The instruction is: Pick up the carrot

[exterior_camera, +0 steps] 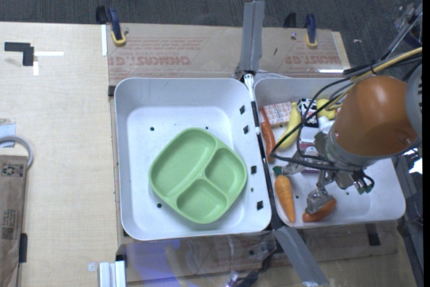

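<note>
In the camera view, the carrot (pixel 285 197) lies near the front-left corner of the right bin (pixel 383 212), its green top pointing away from the front rim, just to the left of the gripper (pixel 318 201), apart from it and not between its fingers. The gripper reaches down over an orange-red sausage-like piece (pixel 321 210), and I cannot tell how far its fingers stand apart or whether they grip anything. One carrot, one banana (pixel 293 124) and one green divided plate (pixel 198 175) in the left bin (pixel 134 144) can be counted

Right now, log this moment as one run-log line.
gripper low in right bin, fingers unclear | carrot lying beside it, not held | orange-red item under gripper | green divided plate in left bin
</note>
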You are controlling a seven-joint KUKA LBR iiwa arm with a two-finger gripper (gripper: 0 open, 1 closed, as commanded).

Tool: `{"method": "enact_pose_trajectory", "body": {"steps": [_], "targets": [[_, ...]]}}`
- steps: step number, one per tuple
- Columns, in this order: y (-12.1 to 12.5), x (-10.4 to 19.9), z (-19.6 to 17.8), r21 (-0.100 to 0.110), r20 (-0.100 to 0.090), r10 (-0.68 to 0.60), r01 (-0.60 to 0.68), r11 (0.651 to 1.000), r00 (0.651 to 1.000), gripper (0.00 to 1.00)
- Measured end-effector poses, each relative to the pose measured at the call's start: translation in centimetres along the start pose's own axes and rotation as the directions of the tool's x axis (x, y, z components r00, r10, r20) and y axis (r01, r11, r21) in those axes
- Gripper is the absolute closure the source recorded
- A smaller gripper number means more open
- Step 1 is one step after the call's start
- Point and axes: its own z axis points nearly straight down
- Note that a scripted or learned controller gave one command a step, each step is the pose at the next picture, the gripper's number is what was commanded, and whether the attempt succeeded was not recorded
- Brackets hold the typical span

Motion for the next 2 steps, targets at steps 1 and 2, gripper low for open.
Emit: {"method": "enact_pose_trajectory", "body": {"steps": [1, 2], "targets": [[0.0, -0.1, -0.6, -0.004, -0.001, 0.006, -0.006, 1.000, 1.000, 1.00], [0.0, -2.4, -10.0, 0.000, 0.000, 0.101, -0.101, 0.995, 0.995, 1.00]]}}
